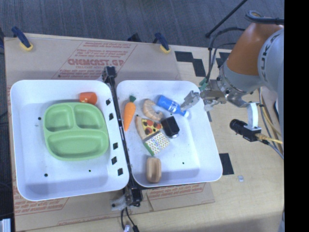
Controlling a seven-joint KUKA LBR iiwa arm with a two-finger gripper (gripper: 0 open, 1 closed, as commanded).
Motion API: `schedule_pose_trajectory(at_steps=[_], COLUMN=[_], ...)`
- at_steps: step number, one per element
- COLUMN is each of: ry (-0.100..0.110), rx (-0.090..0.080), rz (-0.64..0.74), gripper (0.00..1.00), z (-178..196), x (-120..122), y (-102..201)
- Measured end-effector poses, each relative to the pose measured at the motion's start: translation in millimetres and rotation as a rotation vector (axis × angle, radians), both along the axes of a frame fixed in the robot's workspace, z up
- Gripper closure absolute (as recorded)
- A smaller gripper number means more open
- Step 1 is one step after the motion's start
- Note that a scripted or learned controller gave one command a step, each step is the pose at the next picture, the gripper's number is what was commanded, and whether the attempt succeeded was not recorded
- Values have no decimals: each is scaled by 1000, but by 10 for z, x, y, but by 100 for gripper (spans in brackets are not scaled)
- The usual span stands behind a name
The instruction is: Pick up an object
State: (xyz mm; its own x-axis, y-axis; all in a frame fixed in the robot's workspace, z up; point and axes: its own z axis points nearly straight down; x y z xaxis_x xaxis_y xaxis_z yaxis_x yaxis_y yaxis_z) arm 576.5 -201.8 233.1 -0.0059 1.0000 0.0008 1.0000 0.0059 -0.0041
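0 objects lifted: claw, grip state unclear, hangs over small blue plastic bottle in right white bin; pick pending.

the orange tomato-like toy sits partly hidden behind the green plate.

We see two white bins, a green plate, an orange carrot, a blue bottle, a black block, and a brown bun
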Motion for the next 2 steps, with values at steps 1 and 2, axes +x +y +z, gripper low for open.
schedule_pose_trajectory(at_steps=[1,2], ry=[3,-1], rx=[1,-1], rz=[-159,-168], gripper=[0,0], z=[-1299,-1415], x=[481,750], y=[139,765])
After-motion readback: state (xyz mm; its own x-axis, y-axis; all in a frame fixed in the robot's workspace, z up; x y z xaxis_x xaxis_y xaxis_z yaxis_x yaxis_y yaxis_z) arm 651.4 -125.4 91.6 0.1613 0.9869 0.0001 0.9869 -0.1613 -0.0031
